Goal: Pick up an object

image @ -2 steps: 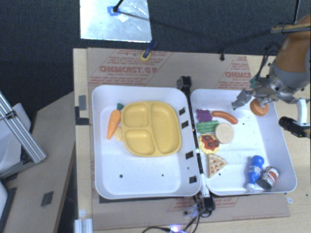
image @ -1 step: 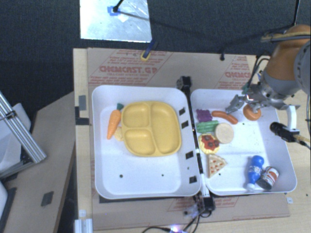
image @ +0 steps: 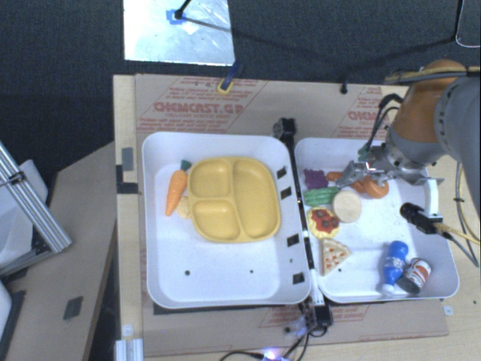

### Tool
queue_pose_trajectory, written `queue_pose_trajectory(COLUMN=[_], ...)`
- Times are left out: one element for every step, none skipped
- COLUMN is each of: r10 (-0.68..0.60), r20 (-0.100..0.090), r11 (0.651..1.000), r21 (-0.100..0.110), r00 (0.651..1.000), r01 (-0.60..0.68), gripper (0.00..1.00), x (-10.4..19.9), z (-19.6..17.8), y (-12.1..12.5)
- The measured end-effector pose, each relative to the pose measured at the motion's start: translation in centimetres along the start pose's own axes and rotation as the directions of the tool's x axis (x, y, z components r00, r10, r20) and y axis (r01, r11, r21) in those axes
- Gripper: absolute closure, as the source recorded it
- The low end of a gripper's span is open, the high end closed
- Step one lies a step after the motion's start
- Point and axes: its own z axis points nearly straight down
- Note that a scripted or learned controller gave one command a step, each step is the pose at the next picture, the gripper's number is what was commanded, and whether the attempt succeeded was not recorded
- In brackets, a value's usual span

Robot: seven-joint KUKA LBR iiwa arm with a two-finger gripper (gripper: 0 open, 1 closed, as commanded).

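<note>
Dark carpet surrounds a cardboard-topped bench (image: 195, 100) carrying two shallow white bins side by side. Behind the bench, a sheet of shiny foil (image: 178, 21) lies on the floor. Starting at the left, the left bin (image: 218, 280) holds a toy carrot (image: 175, 190) lying upright along the left edge of a yellow divided plate (image: 229, 199), the two touching. Across the central divider, the right bin (image: 368, 280) is crowded: a purple toy (image: 316, 178) sits near its back-left corner, a green vegetable (image: 320, 196) just in front of it, then a round pizza piece (image: 324, 220) and a pizza slice (image: 334, 254) nearer the front. A cream-coloured disc (image: 347, 206) rests just right of the green vegetable. An orange toy (image: 373, 187) lies just beside the gripper (image: 353, 174), which hangs low over the bin's back half; whether its fingers are spread or closed cannot be told from this angle. At front right, a blue bottle (image: 392, 265) lies touching a small can (image: 414, 274). The grey arm (image: 443, 122) with its orange band enters from the right.
</note>
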Motion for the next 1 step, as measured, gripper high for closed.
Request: queue_pose_trajectory(r10=[0.0], r20=[-0.002], r11=[1.0], r21=[-0.005], r00=[1.0], r01=[0.0], gripper=[0.0], x=[0.13], z=[1.78], y=[0.26])
